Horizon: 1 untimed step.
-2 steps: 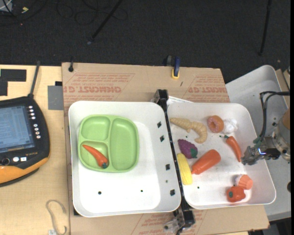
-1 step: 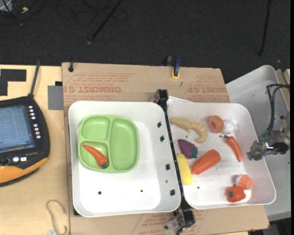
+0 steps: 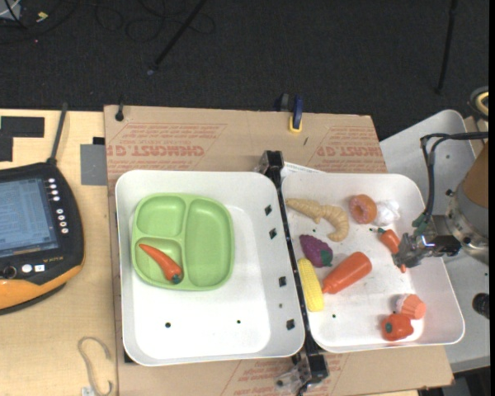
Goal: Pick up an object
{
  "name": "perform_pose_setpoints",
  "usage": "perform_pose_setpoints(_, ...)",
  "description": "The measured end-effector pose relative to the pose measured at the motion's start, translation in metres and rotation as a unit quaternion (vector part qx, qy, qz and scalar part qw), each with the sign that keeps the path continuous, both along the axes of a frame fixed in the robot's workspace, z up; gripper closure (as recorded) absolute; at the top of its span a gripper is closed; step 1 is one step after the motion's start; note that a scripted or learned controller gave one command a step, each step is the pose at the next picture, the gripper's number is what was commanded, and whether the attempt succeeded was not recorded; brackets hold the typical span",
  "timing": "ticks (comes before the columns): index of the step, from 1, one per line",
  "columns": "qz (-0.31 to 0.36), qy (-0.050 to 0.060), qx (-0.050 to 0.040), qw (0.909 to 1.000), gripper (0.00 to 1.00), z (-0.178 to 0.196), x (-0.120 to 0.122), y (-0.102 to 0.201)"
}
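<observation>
Two white bins sit side by side on the bench (image 3: 82,151), and the gripper (image 3: 406,252) is down in the right bin (image 3: 445,320), near its right wall. Its dark fingers are too small and blurred here to say whether they are apart or together, or whether anything sits between them. A small orange-red piece (image 3: 389,240) lies just beside the fingers, on their left (touching or not, I cannot tell).

Further left in the same bin are an orange carrot (image 3: 347,271), lying at a slant, a yellow corn cob (image 3: 309,284) along the bin's left wall, and a purple bunch of grapes (image 3: 316,248) just above the cob. A pale, curved pastry-like piece (image 3: 322,214) lies toward the far side, with an orange ring-shaped doughnut (image 3: 363,208) to its right. Near the front right corner, well below the gripper, sit a red-orange fruit (image 3: 398,327) and a lighter orange piece (image 3: 412,306) touching it.

The left bin (image 3: 198,337) holds a green divided plate (image 3: 210,242), with a red chilli pepper (image 3: 162,261) in its lower-left compartment.
</observation>
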<state>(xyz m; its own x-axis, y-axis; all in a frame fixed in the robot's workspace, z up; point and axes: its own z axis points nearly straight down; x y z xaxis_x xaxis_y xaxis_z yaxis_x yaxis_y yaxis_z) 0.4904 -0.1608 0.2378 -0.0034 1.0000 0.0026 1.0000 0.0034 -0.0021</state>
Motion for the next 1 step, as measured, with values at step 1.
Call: perform_pose_setpoints(1,-0.001,0.001,-0.0002,1.0,1.0,0.0018,0.0006,0.0587)
